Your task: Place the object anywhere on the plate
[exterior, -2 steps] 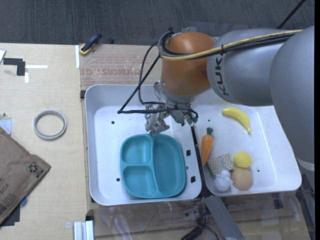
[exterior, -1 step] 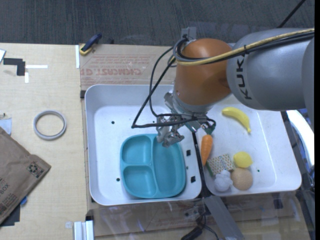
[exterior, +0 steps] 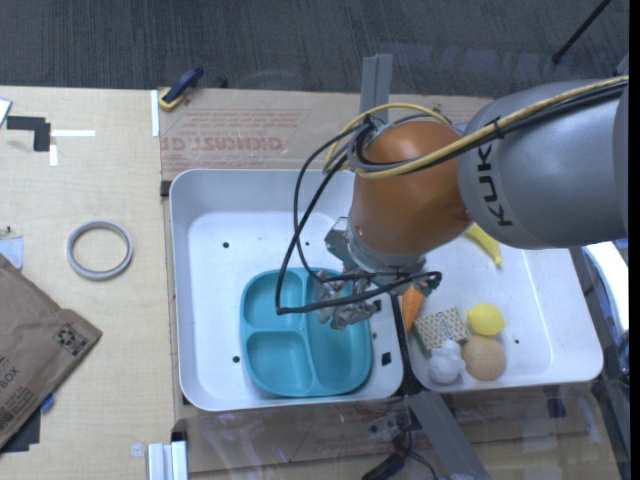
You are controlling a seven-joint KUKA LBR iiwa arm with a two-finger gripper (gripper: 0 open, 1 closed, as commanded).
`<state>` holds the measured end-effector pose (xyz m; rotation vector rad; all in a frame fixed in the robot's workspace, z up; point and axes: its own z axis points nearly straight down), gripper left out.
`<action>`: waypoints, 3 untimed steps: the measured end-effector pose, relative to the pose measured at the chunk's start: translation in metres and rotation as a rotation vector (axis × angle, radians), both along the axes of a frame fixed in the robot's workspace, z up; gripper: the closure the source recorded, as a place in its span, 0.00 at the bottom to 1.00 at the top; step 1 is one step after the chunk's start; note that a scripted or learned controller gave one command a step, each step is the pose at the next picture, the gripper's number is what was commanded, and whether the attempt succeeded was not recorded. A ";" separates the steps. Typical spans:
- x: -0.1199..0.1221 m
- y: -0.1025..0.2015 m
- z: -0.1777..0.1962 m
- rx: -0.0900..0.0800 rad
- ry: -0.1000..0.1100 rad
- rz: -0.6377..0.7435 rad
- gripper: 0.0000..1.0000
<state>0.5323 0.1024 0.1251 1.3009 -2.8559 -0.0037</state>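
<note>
At the near edge, an egg [exterior: 484,358], a white ball [exterior: 446,364] and a lemon [exterior: 486,319] sit in the right bin [exterior: 560,358]. The blue plate [exterior: 290,353] has 3 compartments and lies in the left bin [exterior: 205,298]. The end effector [exterior: 345,303] hovers over its right side.

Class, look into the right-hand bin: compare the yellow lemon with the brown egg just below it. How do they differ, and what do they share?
Colour: the lemon is bright yellow, while the egg is a dull tan-brown. Size: the egg looks somewhat larger than the lemon. Position: the lemon lies farther from the bin's near rim, and the egg sits nearer to it, beside a small white object. Shared: both are rounded and lie in the right bin.
</note>
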 end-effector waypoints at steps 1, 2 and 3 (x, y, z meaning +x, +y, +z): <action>0.046 -0.067 0.064 0.003 -0.005 0.209 1.00; -0.032 -0.028 0.064 0.003 -0.001 0.419 1.00; -0.053 -0.113 0.064 0.004 -0.002 0.603 1.00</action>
